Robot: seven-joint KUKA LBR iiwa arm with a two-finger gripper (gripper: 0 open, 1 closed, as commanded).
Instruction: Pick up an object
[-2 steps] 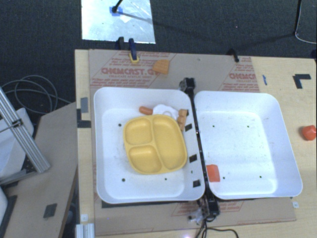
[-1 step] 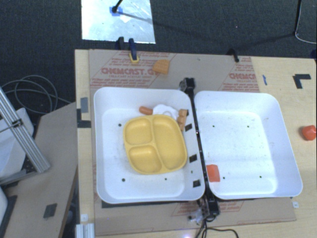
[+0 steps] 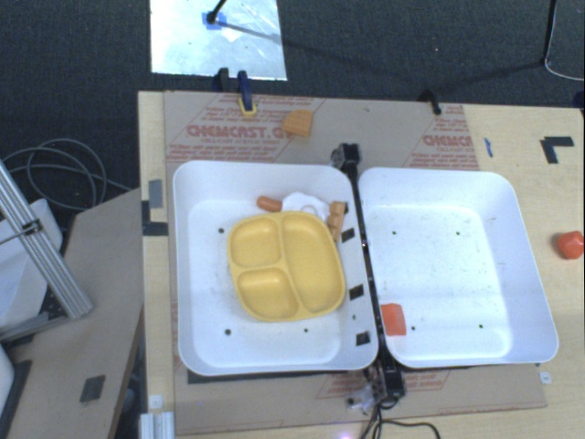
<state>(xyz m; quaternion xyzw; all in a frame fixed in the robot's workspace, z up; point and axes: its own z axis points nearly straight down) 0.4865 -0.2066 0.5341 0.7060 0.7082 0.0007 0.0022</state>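
Note:
A yellow divided plate (image 3: 285, 266) lies in the left bin (image 3: 201, 245), a little right of its middle. Behind the plate sit a small orange sausage-shaped piece (image 3: 270, 204), a white cup-like object (image 3: 304, 205) and a tan cork-like piece (image 3: 336, 215) near the bin's right wall. An orange-red block (image 3: 392, 318) rests at the near left corner of the right bin (image 3: 512, 273).
On the bench behind the bins lie a tan block (image 3: 297, 123) and a blue and yellow clamp (image 3: 245, 93). A small red object (image 3: 570, 244) sits on the bench right of the right bin. A shiny metal sheet (image 3: 218, 26) lies on the dark floor beyond.

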